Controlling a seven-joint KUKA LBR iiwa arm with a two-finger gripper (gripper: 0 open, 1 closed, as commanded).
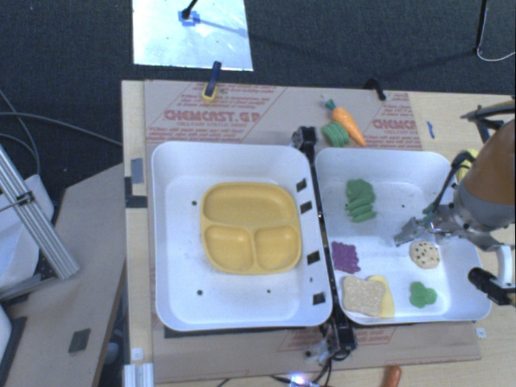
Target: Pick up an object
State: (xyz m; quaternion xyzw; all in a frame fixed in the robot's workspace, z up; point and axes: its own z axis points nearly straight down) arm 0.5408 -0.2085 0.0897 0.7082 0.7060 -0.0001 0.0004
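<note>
Gripper low in the right bin, just beside the cookie; finger state impossible to tell; green lettuce piece nearby

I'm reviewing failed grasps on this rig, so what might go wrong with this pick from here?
1. The gripper sits low in the right bin just beside the cookie, so it may nudge it away rather than grasp it.
2. The cookie looks flat, so fingers might slide over it.
3. The bread slice and green broccoli piece lie close by and may be knocked.
</note>
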